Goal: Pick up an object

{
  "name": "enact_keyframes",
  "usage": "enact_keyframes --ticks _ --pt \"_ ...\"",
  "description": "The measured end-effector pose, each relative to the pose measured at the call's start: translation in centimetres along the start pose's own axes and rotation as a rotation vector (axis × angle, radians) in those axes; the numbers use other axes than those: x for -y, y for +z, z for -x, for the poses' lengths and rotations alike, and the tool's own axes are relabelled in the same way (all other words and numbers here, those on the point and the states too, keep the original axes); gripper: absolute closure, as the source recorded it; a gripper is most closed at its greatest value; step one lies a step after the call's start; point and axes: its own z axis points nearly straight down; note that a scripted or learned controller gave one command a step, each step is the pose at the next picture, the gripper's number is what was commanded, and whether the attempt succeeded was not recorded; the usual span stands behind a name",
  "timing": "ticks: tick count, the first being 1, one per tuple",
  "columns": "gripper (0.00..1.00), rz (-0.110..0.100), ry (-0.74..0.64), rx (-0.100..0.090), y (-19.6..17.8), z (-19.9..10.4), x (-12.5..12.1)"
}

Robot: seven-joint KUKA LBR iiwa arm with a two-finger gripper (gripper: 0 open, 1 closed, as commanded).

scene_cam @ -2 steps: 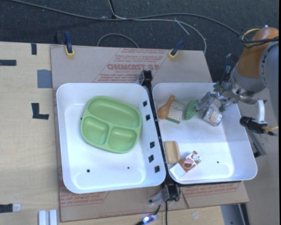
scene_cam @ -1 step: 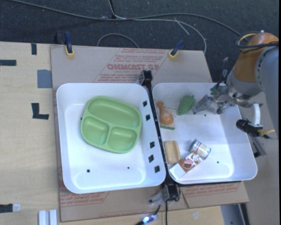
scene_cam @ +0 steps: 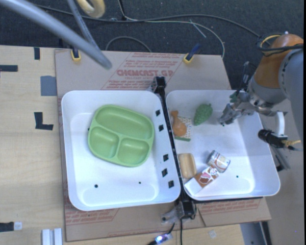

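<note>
Cardboard-topped surface (scene_cam: 143, 73); claw (scene_cam: 227, 117) — grip unreadable — hovers near right bin's (scene_cam: 255, 188) far edge beside green toy (scene_cam: 203, 113) — likely missing it.

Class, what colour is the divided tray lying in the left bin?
Light green, seen in the camera view: the divided tray lies in the white left bin.

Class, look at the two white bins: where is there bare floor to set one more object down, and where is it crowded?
Left bin: a bare strip along the near wall, below the green plate.
Right bin: bare floor between the can and the right wall.
Crowded: beside the divider, where the orange toy, bread roll and carton lie; the hand hangs near the green toy.
</note>
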Motion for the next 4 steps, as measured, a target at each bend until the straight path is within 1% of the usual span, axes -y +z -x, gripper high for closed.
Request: enact_keyframes --ticks 1,2,3,4 --pt "1.0 0.005 0.0 -0.003 -4.5 -0.6 -0.5" --pt "1.0 0.006 0.0 -0.002 -9.3 -0.2 -1.4" --pt "1.0 0.007 0.0 -0.001 -15.5 0.4 -1.9" --pt "1.0 0.0 -0.003 -0.004 -14.5 -4.1 -2.2"
